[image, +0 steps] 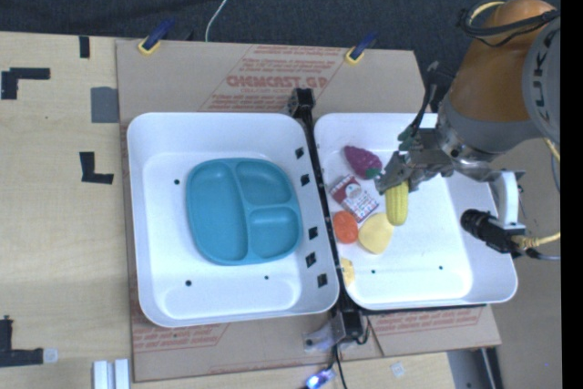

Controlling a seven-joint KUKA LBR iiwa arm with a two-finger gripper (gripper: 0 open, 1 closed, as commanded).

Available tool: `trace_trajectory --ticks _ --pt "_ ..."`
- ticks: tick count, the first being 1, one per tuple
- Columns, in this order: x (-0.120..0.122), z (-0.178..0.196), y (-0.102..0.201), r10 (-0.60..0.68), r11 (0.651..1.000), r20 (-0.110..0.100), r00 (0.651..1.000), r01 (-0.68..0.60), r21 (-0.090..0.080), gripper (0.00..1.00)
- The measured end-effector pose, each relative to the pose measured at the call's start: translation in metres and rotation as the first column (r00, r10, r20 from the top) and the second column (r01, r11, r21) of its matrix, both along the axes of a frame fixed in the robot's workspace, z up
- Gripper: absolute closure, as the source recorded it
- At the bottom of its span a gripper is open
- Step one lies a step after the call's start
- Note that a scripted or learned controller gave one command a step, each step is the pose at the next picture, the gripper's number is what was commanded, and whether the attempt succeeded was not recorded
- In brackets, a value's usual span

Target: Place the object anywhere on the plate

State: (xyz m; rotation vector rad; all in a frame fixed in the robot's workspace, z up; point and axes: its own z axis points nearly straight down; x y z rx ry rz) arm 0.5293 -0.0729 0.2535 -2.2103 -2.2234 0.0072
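Observation:
A blue plate (244,209) with three compartments lies in the left bin (159,287). In the right bin (455,273) sit a purple eggplant-shaped toy (363,161), a red and white packet (353,194), an orange piece (345,227), a pale yellow lemon-shaped piece (375,235) and a yellow corn cob (397,203). My gripper (401,175) hangs right above the top end of the corn cob, its dark fingers pointing down at it. Whether the fingers touch or grip the cob cannot be made out.
A black divider with clips (311,187) runs between the two bins. A small yellow bit (346,270) lies at the right bin's near left corner. A black cable plug (485,230) sticks out over the right bin's right side. Brown cardboard (273,77) underlies both bins.

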Motion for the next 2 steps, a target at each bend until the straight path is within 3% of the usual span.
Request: trace_trajectory --ticks 2 --pt "0.048 -0.036 0.099 0.001 1.0 0.001 1.0 -0.001 -0.002 1.0"
